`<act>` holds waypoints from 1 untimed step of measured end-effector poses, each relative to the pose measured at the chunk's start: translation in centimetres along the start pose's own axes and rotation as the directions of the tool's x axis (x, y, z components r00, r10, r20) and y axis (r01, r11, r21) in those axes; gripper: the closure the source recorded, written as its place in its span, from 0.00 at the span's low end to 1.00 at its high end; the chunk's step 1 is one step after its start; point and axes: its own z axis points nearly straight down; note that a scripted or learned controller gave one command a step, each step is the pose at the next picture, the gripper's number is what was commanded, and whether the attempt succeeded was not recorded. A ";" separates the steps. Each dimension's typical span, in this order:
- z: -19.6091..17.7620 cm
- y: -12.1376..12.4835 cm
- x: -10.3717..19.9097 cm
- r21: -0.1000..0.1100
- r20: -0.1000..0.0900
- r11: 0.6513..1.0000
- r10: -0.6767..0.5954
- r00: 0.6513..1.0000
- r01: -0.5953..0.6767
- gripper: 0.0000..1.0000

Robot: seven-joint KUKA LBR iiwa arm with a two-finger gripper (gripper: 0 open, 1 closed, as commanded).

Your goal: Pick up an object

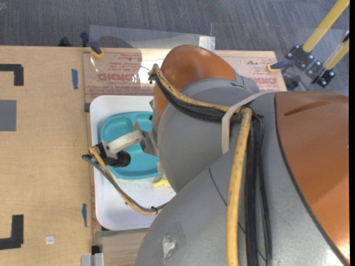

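Note:
A turquoise divided dish (123, 127) lies in the left white bin (111, 209), towards its upper half. A small yellow piece (161, 183) peeks out by the dish's lower right edge, partly under the arm. My gripper (146, 143) reaches down over the right side of the dish, and the big grey arm (211, 148) hides most of it. Nothing can be seen held by it.
The arm with its orange band (191, 65) covers the right bin and much of the left one. A clear plastic sheet (119, 71) lies behind the bins. The plywood bench top (39, 148) stretches to the left.

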 end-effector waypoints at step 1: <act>14.2 -0.1 0.0 0.005 0.002 0.998 0.055 0.998 -0.055 1.00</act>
